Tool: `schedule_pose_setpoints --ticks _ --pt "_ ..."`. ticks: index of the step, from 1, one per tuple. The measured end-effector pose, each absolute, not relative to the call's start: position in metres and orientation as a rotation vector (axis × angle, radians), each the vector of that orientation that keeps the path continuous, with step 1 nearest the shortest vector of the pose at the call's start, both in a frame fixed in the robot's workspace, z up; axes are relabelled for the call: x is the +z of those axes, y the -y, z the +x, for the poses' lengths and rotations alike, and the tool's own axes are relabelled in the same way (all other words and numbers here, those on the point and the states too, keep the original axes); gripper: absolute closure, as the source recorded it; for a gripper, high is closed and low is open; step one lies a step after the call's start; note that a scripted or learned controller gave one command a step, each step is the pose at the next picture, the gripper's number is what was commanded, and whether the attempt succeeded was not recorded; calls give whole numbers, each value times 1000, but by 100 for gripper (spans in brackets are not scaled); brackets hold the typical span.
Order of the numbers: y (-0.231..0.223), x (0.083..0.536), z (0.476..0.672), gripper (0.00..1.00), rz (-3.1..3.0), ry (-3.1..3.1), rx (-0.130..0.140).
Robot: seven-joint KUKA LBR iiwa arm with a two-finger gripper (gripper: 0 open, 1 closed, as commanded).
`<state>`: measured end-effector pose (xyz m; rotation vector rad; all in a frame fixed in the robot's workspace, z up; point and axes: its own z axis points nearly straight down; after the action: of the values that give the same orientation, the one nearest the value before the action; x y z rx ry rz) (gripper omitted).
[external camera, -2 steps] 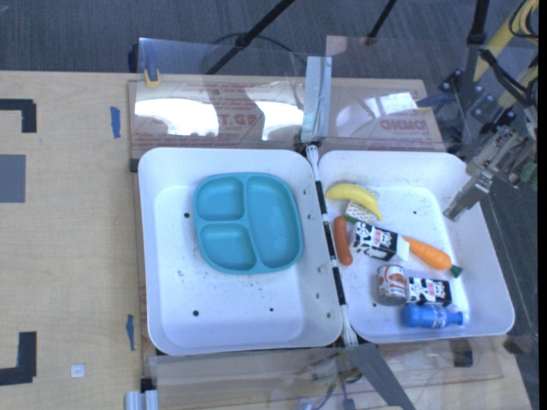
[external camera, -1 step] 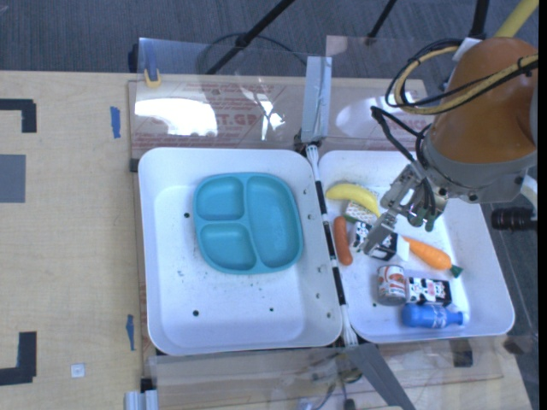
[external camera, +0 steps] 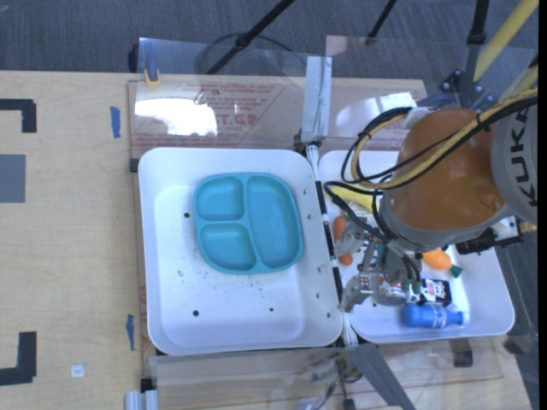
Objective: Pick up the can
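Arm [external camera: 449,173], grey with a broad orange band, reaches in from the right of the frame and bends down over the right-hand white bin [external camera: 496,310], hiding much of it. Yellow and black cables loop over its upper left side. Below the orange band, the gripper [external camera: 376,280] points down into the left part of that bin, close to the divide between the two bins. Whether it is spread or pressed together cannot be told amid the clutter of metal parts, and nothing can be made out between its tips.

Right bin, lower right of the frame: a blue can-like object [external camera: 432,317] lies on its side near the bin's lower edge, just right of and below the gripper, apart from it. An orange item [external camera: 438,260] sits above it, beside the arm. Another small orange piece [external camera: 340,227] shows at the bin's left edge.

Left bin [external camera: 171,314], centre of the frame: a teal plate [external camera: 249,222] with three compartments rests flat in its upper half.
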<state>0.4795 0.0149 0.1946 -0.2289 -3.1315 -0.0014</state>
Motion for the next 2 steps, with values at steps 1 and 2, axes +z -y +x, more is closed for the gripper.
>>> schedule_pose_setpoints --ticks 1,2 --pt "20 350 593 0 -275 3137 -2" --pt "-58 368 593 0 -615 3090 -4"
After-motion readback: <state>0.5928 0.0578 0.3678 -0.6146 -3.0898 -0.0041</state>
